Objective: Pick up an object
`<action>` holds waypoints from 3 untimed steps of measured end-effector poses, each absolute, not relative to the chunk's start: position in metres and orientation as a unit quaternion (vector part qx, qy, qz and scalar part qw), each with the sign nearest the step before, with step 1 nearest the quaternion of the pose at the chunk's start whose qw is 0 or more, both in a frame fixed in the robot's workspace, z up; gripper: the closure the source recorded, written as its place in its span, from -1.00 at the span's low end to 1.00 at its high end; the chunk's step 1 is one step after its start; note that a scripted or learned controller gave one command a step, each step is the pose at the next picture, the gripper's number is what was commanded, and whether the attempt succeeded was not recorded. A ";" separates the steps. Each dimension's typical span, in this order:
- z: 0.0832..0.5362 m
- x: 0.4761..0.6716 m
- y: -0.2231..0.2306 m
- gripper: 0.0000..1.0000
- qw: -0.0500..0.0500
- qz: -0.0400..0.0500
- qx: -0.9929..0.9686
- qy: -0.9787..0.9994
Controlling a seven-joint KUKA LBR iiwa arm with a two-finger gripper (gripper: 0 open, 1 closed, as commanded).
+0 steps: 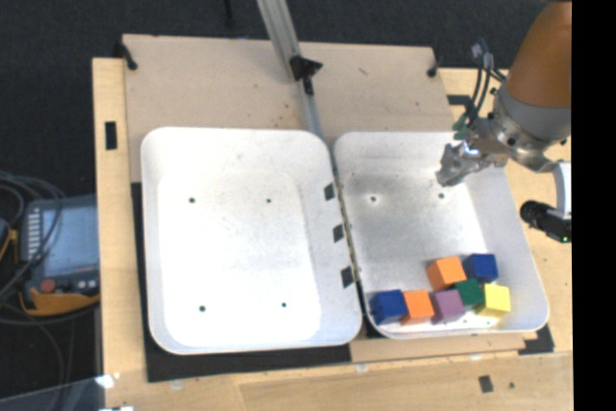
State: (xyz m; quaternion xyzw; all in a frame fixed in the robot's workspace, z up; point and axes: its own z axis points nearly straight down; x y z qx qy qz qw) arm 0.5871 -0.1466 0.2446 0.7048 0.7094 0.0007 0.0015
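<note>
Where the right white plastic bin (500, 207) narrows toward its near edge, seven small cubes sit bunched together, and none of them has a long axis to speak of, each showing a flat top to the camera. Front row, left to right: a blue cube (388, 305), a small orange cube (419, 305), a purple cube (449, 304) and a yellow cube (497, 298) at the right end. Just behind them come a larger orange cube (446, 271), turned a little askew, a dark green cube (470, 292) tucked between its neighbours, and a second blue cube (480, 267). They touch or nearly touch all along the cluster. Up at the far right of that same bin hangs the grey two-finger gripper (452, 170), well apart from the cubes, nothing between its jaws; spread or pressed together, I cannot tell. Left of it, the other white plastic bin (241, 236) sits alongside on the light wooden desk (385, 82).
</note>
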 end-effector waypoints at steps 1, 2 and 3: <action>0.239 0.587 -0.104 1.00 0.001 0.000 0.705 0.709; 0.249 0.593 -0.047 1.00 0.001 0.001 0.704 0.710; 0.257 0.595 0.009 1.00 0.000 0.001 0.704 0.710</action>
